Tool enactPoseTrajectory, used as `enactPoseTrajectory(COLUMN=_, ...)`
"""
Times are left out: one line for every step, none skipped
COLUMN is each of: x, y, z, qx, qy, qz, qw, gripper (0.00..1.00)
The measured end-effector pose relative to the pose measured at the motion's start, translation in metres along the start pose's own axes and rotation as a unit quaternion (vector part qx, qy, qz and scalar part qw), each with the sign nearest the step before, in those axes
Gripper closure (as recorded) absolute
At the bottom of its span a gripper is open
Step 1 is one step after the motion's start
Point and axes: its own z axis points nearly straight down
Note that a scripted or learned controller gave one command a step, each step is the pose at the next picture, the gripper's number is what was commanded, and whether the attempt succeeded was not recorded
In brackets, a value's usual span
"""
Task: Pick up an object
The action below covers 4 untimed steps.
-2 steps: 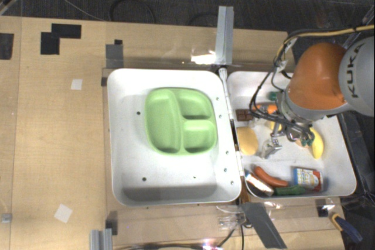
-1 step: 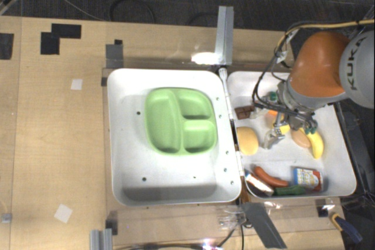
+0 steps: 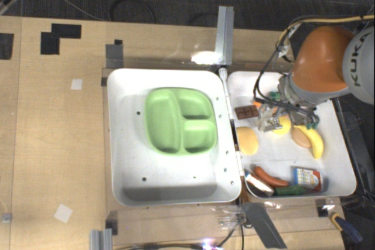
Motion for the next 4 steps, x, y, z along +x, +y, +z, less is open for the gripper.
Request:
enactPoseTrajectory(x=0.0, y=0.0, z=0.0, qx=0.0, qy=0.0, qz=0.0, qw=1.0, gripper=0.0)
enactPoseTrajectory(x=0.011, y=-0.01, z=0.015, qx=-0.003, qy=0.009, qz=0.034, qw=0.9994, gripper=0.0)
enactPoseTrajectory(x=0.009, y=0.018, z=0.015, qx=-0.001, qy=0.008, qz=0.058, qw=0.9983, gripper=0.0)
enactPoseTrajectory(x=0.046, y=0.002, z=0.013, qx=-0.002, qy=0.007, qz=0.087, qw=0.9962, gripper=0.0)
